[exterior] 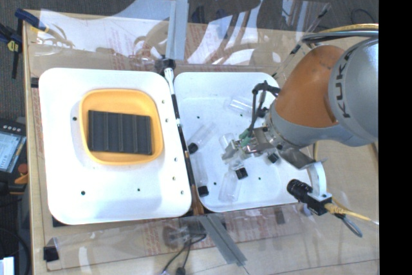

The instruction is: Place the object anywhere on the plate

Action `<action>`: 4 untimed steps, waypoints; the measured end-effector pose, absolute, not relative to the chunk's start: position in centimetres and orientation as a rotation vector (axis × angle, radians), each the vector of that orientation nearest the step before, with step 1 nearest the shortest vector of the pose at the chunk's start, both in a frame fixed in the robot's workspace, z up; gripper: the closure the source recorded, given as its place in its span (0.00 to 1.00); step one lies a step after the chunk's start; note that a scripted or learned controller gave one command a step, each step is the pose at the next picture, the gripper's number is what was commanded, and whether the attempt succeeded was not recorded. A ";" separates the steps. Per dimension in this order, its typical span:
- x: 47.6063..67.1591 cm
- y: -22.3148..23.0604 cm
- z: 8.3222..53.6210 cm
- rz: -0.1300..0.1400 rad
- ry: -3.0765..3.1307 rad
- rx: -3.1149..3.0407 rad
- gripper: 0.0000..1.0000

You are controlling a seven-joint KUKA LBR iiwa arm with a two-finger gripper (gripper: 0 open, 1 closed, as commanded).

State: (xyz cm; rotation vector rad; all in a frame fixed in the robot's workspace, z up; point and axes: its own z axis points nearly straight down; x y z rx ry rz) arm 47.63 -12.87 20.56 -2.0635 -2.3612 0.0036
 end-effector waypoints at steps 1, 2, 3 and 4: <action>51.6 -5.0 33.1 0.000 -2.349 -2.085 1.00; 56.7 -1.1 31.9 0.001 -2.604 -1.755 1.00; 59.7 0.0 20.5 0.006 -2.671 -1.645 1.00; 59.7 -0.1 20.5 0.006 -2.671 -1.646 0.00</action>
